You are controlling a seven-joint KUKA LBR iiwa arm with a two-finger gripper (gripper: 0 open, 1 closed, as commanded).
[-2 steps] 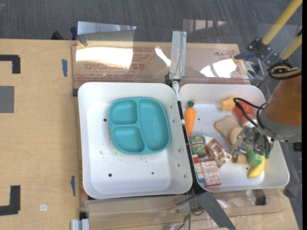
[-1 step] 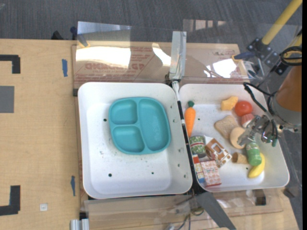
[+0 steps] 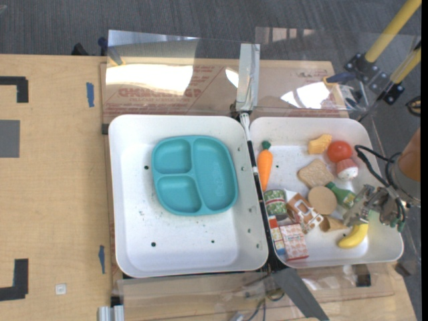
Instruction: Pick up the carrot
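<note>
Orange carrot [image 3: 265, 166] lying along the right bin's [image 3: 381, 243] left wall, green top pointing away, well apart from the gripper [image 3: 370, 209] hovering near the banana [image 3: 354, 236]. Pincer state impossible to tell. Probably light, rigid toy plastic, smooth and tapering; best pinched across the thick upper half.

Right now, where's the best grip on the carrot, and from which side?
Probably the mid-body of the carrot, from above, fingers closing across its width. It lies flat, lengthwise along the right bin's left wall, green top at the far end and tip toward the can. The wall side is tight; the other flank is free.
</note>
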